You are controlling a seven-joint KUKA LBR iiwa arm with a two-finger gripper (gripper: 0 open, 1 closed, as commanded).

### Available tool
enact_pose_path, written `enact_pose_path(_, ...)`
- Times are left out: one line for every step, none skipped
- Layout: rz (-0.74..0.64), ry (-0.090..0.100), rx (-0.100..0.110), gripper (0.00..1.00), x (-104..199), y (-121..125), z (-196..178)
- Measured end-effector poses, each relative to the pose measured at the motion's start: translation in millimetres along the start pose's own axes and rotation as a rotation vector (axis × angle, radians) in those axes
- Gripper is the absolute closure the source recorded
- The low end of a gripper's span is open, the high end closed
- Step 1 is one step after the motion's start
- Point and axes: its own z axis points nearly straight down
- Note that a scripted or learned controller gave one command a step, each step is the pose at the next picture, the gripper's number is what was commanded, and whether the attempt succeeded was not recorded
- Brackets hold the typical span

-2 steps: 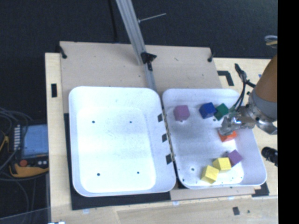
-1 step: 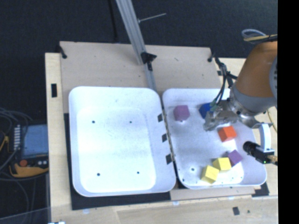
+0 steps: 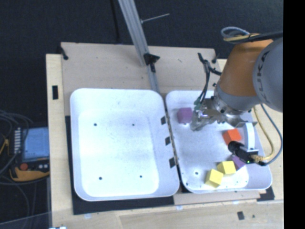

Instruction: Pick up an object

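Purple block [image 3: 185, 114] lies in the right bin [image 3: 190, 173], just left of the gripper [image 3: 197, 124], which hangs low beside it; nothing looks lifted yet, so the pick seems undone; whether the claw is open or closed, I cannot tell; two yellow blocks [image 3: 220, 172] and an orange block [image 3: 232, 135] lie further off.

Grey arm [image 3: 267, 75], rounded, with a broad orange band [image 3: 240, 70] above the wrist [image 3: 231, 104]. Dark lettering on the grey shell beside the band. Thin black cables [image 3: 206, 80] left of the band, a pale looped cable [image 3: 234, 32] above it. Metal gripper [image 3: 199, 122] below the wrist.
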Motion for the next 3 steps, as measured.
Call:
enact_pose_path(0.0,0.001,-0.002,1.0,48,2,-11)
enact_pose_path(0.001,0.001,0.0,1.0,90,0,-11)
enact_pose_path(0.001,0.001,0.004,1.0,136,-4,-5)
